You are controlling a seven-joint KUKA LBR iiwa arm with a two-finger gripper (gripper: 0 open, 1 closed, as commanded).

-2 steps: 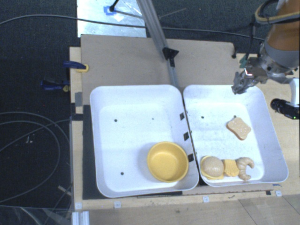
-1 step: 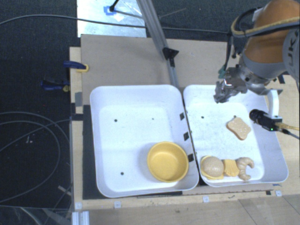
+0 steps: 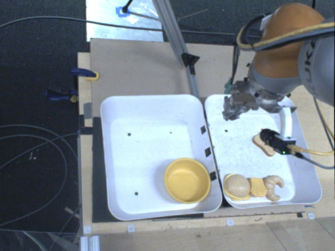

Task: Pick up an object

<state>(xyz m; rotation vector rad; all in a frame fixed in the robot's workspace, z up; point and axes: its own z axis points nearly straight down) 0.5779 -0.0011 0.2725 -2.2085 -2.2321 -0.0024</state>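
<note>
A yellow bowl (image 3: pixel 187 179) sits upright in the left bin (image 3: pixel 136 114), near its front right corner. In the right bin (image 3: pixel 230 156), along the front wall, lies a tan plush doll (image 3: pixel 251 187) with a round head at its left end. My gripper (image 3: pixel 231 112) hangs over the back left part of the right bin, well apart from the doll and the bowl. Nothing shows between its dark fingers.
A metal pole (image 3: pixel 175 30) slants across the bench behind the bins. Blue and yellow clamps (image 3: pixel 78 82) grip the bench's left edge. Cables run over the dark floor on the left.
</note>
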